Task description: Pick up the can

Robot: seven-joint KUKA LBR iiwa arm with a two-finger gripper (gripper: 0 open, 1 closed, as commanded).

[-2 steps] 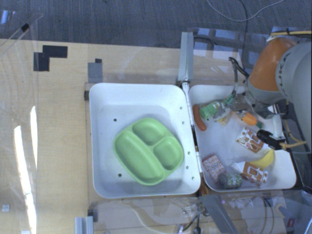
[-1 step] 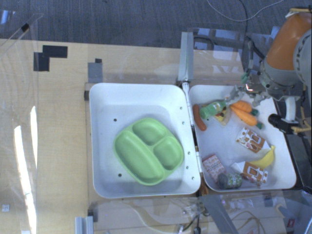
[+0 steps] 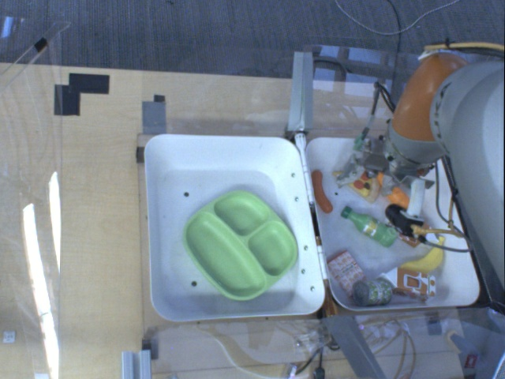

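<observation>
On the left stands the left bin [image 3: 158,212], and in it lies a green plate [image 3: 241,245] with three compartments, set a little slantwise near the middle. It has nothing to do with the task; I judge it is there only as a place to put things later.

Going right, across the wall that the two bins share, the right bin [image 3: 465,294] is crowded. A red sausage [image 3: 320,192] lies along its left wall. Near it, more to the centre, a green bottle [image 3: 368,226] lies on its side. Below are a small patterned box [image 3: 345,268] and, just beside it at the front edge, the can [image 3: 372,291], which also lies on its side (dull grey-green, a little blurred). To its right are an orange carton [image 3: 416,281] and a banana [image 3: 431,258].

The gripper [image 3: 377,166] hangs over the back part of this bin, above a small orange-yellow item, well apart from the can. Its state I cannot tell, because the wrist and cables cover it. I think the arm must come toward the front edge before any grasp is possible.
</observation>
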